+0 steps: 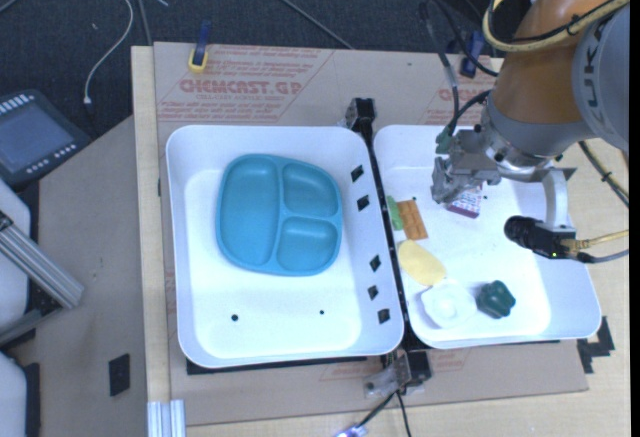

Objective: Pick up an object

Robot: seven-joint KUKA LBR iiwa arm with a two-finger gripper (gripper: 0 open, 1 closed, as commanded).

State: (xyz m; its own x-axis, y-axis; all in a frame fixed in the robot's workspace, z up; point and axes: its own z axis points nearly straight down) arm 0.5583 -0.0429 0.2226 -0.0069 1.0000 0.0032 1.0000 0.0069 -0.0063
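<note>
My hand hangs low over the upper part of the right bin, and I cannot tell whether it is open or closed, or whether it has anything. A small purple-and-white packet lies right at its tip, just toward the front edge of the bin; whether we touch I cannot say. That packet is the nearest thing to pick. The others sit farther toward the front: an orange block by the left wall, a yellow piece below it, then a white cup beside a green lump. The blue divided plate lies in the left bin, well apart from me
</note>
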